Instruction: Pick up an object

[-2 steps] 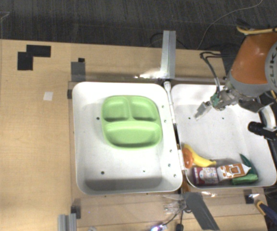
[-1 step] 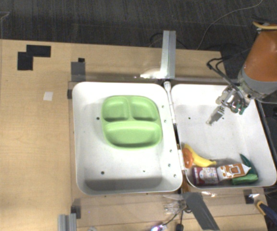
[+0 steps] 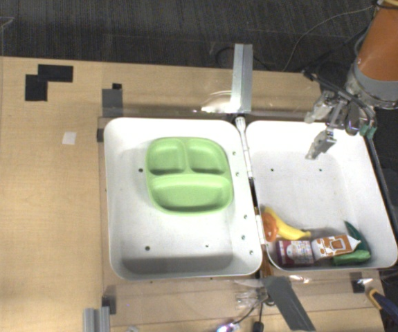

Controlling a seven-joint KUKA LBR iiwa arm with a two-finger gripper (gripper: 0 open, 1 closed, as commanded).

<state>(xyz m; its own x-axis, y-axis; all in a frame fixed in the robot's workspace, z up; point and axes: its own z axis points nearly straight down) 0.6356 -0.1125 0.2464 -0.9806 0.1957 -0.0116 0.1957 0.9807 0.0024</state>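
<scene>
My gripper (image 3: 321, 144) hangs over the far part of the right bin (image 3: 323, 185), well away from the objects, with nothing between its fingers. At the near edge of that bin lie a yellow banana (image 3: 292, 231), an orange piece (image 3: 270, 221) beside it, a brown drink pouch (image 3: 313, 249) on its side and a green item (image 3: 356, 254) at the right. The arm's orange band (image 3: 392, 37) shows at the upper right.
A green divided plate (image 3: 187, 173) lies in the left bin (image 3: 126, 206). A metal post (image 3: 243, 75) stands behind the divider between the bins. Cables run across the dark floor at the back right.
</scene>
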